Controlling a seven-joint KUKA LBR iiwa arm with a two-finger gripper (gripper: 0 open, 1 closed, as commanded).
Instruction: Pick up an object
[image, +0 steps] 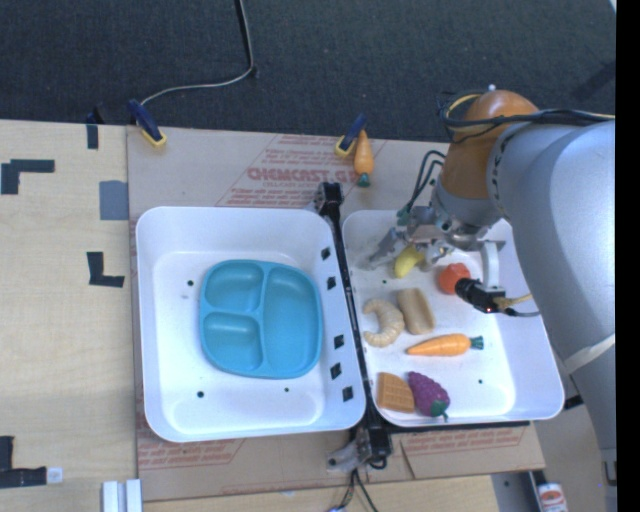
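The gripper (408, 250) is sitting low in the upper part of the right bin (530, 385), and its fingers are closing on a small yellow toy (405, 264), which is showing between the metal tips just under the wrist. A red ball (452, 276) is lying just to the right of that yellow piece, close beside the gripper's body. Above the gripper the orange band (470, 170) is wrapping the wrist, and the grey arm (565, 230) is filling the right side of the frame. Lower in the same bin, a pale curled piece (384, 323) and a tan bread-like piece (415, 310) are lying side by side near the bin's middle, with a carrot (440, 346) lying across just below them. Toward the lower edge of that bin a waffle-like square (395, 392) and a purple bunch of grapes (429, 393) are resting next to each other. The left bin (160, 400) is holding a blue divided plate (261, 318) at the centre of the frame. Both bins are sitting on a cardboard sheet (240, 170), with an orange toy (363, 158) lying on it above the bins.
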